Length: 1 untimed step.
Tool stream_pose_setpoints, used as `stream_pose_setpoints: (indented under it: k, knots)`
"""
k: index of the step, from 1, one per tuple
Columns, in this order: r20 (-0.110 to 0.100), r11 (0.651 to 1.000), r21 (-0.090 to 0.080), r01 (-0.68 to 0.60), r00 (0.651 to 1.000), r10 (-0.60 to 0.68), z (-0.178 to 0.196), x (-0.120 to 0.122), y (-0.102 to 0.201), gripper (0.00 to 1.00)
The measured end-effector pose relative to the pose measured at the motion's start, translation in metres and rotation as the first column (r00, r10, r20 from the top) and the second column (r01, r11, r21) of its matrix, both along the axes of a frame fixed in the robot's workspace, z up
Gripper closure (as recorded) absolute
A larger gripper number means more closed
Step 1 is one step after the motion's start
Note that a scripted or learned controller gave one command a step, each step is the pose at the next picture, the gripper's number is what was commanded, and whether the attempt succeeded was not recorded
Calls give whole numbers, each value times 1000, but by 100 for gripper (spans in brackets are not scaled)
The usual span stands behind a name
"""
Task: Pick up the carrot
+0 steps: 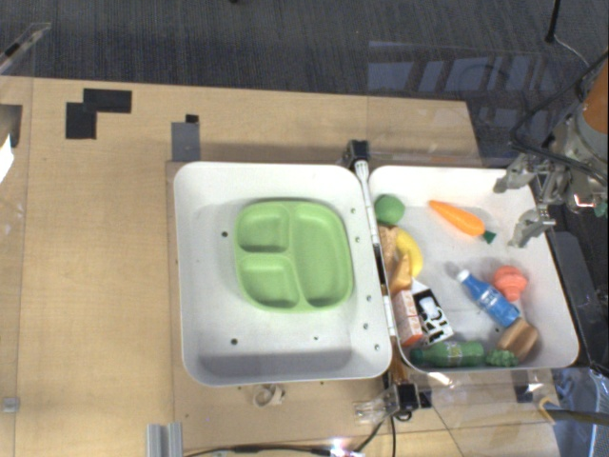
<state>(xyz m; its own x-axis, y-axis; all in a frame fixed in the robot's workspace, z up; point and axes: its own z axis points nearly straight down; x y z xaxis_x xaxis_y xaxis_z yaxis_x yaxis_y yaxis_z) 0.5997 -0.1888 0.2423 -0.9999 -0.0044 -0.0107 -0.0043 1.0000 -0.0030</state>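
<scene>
— Fingers? What's the gripper (526, 203) doing?

— Spread wide apart, nothing between 'em. One finger up near the back-right corner of the right bin (561, 350), the other lower down by its right rim. Whole thing hangs over that right edge, arm coming in from the rt.

— And the carrot (457, 218)?

— Lying in the right bin, back half, orange w/ a bit of green at the end pointing toward the gripper. Near the fingers but apart from them, not touching.

— What else is in there?

— Green ball (388, 208) at the back-left corner, banana (408, 252) just in front of it, along the left wall. A blue bottle (486, 297) mid-bin, something red-orange (510, 281) right beside it. Front edge has a cucumber (447, 353) and a brownish item (519, 336); can't tell what that one is. Small box w/ black-and-white print (426, 315) next to the left wall.

— Left bin?

— Left bin (205, 350) has a green divided tray (290, 255), three compartments, sitting about in the middle.
</scene>
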Motion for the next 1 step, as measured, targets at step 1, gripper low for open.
stream_pose_setpoints:
  k: [1]
  knots:
    - [-2,993,4,119,993,-119,-65,56,-15,0]
